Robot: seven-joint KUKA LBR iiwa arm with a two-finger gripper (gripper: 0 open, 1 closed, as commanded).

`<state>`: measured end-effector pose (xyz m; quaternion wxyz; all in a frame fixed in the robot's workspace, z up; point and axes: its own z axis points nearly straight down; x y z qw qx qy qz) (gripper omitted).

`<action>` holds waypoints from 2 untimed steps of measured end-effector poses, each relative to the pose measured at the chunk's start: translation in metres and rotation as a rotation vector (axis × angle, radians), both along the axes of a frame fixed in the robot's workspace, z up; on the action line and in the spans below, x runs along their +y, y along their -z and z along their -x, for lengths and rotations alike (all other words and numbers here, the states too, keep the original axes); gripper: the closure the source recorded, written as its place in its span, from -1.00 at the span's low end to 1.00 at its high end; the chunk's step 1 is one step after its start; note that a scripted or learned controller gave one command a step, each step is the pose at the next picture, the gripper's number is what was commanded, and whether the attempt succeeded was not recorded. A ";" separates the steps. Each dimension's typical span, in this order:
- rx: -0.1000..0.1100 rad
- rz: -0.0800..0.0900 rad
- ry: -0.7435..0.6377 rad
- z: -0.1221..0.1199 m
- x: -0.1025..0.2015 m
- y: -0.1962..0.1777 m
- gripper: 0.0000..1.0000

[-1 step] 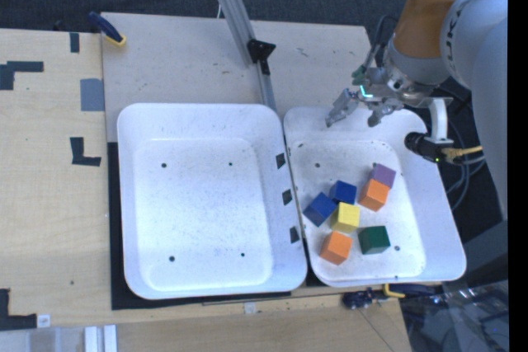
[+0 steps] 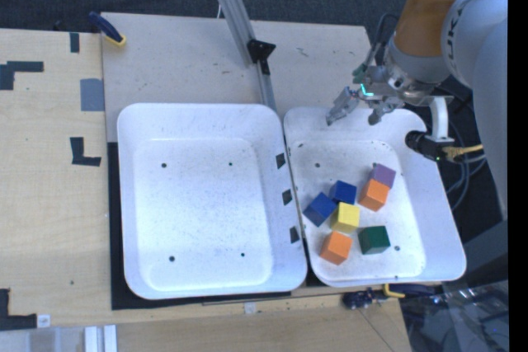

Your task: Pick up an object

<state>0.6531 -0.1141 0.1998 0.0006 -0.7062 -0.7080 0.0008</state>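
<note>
The metal hand (image 2: 356,113) hung with its two fingers spread and nothing between them, above the far rim of the right bin (image 2: 437,247). That smooth white plastic bin held seven small cubes clustered together: purple (image 2: 384,174), two orange (image 2: 374,194), two blue (image 2: 343,192), yellow (image 2: 346,216), green (image 2: 374,239). The left bin (image 2: 132,177) sat beside it on the pale wooden surface (image 2: 49,202).

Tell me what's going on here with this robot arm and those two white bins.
A grey arm with an orange band reaches in from the right, its gripper poised over the far rim of the right bin, jaws spread and holding nothing. The blocks lie clustered lower in that bin: two blue blocks, a yellow block, two orange blocks, a green block and a purple block. None has been picked up yet. The left bin sits alongside.
</note>
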 end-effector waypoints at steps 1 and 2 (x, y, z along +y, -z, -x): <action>0.006 0.000 0.000 -0.003 0.007 0.061 -1.00; 0.005 0.001 0.000 -0.001 0.008 0.112 -1.00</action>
